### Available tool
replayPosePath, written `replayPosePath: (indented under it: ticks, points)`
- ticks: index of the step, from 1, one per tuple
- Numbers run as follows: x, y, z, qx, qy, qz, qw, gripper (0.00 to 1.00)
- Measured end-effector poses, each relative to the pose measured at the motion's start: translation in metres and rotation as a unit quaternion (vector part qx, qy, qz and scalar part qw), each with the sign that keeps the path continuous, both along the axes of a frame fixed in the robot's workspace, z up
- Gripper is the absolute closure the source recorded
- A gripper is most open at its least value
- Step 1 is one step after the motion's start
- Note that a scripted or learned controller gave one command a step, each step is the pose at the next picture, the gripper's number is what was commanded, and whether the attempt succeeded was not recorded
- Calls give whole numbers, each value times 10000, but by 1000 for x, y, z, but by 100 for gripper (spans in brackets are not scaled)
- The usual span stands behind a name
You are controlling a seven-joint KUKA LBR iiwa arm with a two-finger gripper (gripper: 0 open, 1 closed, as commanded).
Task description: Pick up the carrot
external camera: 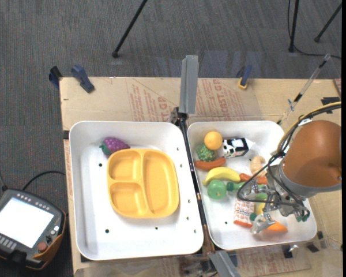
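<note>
Carrot [275, 228] lies near the right bin's [230, 242] front right corner, long axis roughly parallel to the front edge, tip toward the right wall. Gripper [265, 219] sits over its left end; whether it is grasping cannot be told.

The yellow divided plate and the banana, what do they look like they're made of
The yellow three-compartment plate looks like moulded plastic: one even colour, rounded ridges, a dull sheen. The small yellow banana in the right white bin seems to be toy plastic too, smooth and uniformly coloured, though rubber can't be ruled out.
</note>
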State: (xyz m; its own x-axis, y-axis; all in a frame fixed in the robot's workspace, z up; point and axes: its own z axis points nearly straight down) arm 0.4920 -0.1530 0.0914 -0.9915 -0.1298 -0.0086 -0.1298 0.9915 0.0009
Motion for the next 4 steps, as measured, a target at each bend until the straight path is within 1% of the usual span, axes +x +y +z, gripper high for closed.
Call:
replayPosePath:
  ticks: [1,2,3,4]
  points:
    - [-11,48,-4,7,39,2,10000,0]
    - [24,45,5,-8,30,1263,9920,0]
    - [-7,8,8,-11,24,919,9958,0]
    - [-5,11,17,1,14,951,9955,100]
